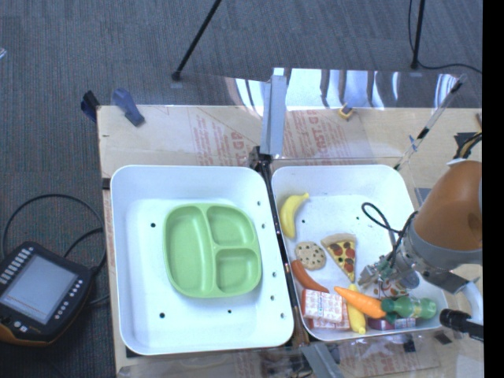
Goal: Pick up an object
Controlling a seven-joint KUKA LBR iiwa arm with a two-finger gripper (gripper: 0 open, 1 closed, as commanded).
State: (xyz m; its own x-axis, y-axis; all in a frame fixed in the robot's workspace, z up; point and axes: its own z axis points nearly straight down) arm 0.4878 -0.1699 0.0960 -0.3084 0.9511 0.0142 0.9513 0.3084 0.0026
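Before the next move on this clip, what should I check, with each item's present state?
1. Grey two-finger gripper over the right white bin: ok.
2. Finger state: cannot tell.
3. Something held: cannot tell.
4. Target free of neighbours: not ok; the orange toy carrot, yellow piece and green bottle crowd together.
5. Easier picks apart from the pile: ok; yellow toy banana, pizza slice.
6. Green divided plate lies in the left bin: ok.

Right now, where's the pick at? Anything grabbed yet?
Done: the arm has reached into the right bin, with the gripper low over the toy pile near the carrot and the pizza slice. In hand: nothing visibly held. Left: the grasp and lift. Every toy lies in the bin, and the green tray sits in the left bin.
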